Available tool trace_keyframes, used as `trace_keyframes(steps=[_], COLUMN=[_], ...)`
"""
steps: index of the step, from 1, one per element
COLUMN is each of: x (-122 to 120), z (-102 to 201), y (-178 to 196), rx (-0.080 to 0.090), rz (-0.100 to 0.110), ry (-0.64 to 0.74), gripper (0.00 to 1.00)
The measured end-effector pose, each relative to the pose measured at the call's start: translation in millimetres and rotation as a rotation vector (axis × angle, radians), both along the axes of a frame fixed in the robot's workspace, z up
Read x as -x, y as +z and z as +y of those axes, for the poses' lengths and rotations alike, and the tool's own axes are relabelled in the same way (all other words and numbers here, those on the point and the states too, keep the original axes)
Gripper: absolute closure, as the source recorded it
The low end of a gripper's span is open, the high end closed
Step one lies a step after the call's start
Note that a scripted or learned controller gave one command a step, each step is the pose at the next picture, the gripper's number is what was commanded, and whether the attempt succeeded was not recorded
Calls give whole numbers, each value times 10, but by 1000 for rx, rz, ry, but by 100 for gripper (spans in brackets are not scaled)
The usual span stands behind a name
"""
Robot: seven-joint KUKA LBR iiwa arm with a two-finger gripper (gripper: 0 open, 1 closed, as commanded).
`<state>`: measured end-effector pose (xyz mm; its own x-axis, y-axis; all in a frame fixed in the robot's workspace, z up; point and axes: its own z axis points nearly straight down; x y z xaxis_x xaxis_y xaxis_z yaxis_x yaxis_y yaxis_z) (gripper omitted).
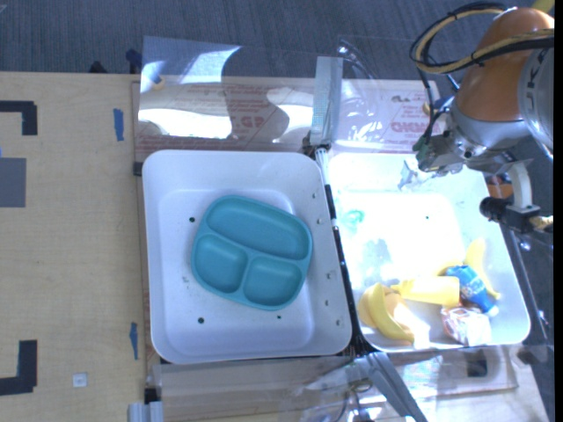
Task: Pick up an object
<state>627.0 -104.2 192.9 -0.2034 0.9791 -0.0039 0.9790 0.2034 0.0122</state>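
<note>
Gripper (420,167): finger state cannot be told, nothing seen held | poised over right bin (519,323) far rim | banana (387,310), nearest pick, lies below.

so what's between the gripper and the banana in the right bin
Bare white bin floor, seen in the camera view: the gripper sits at the far edge, the banana near the front.

Directly below the gripper (429,158) we see the right white bin (413,227). Well to the gripper's left lies the left white bin (158,236), holding a teal divided tray (252,251). Further left, the tan bench (70,236) bears black corner marks (26,117) and blue tape (118,124). Left of the gripper, behind the bins, is what looks like clear plastic sheeting (220,104).
</note>
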Motion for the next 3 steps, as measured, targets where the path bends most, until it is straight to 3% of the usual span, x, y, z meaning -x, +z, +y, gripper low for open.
trace_keyframes(steps=[1,2,3], x=[-318,84,605], z=[-183,174,453], y=[451,76,249], rx=[1,-5,-2], rz=[5,18,13], ry=[-24,-480,-52], gripper=[100,100,100])
